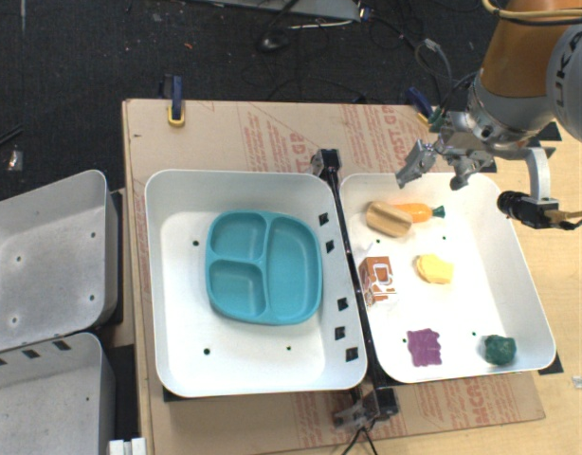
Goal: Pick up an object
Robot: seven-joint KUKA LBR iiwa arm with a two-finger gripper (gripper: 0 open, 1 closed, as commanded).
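A brown board (272,131) printed with faded red lettering lies on a dark floor strewn with cables, and on it sit two shallow white bins side by side, joined along a black clipped seam. The left bin (168,254) holds a teal divided plate (263,266) with three compartments, lying flat near the bin's middle. The right bin (518,273) carries the loose objects: a tan bread roll (388,219) near the far left corner, touching an orange carrot (416,211) with a green tip that points right; a small brown and white box (377,279) close to the seam; a yellow piece (433,269) just right of the box; a purple flat piece (424,346) toward the near edge; and a dark green lump (500,349) in the near right corner. The arm enters from the upper right, its orange band above the grey wrist, and the gripper (443,166) hangs over the far edge of the right bin, above and slightly right of the carrot and roll. Its two fingers stand spread apart with nothing between them. A yellow clamp (176,112) grips the board's far left edge, and further white bins (45,245) sit off to the left.
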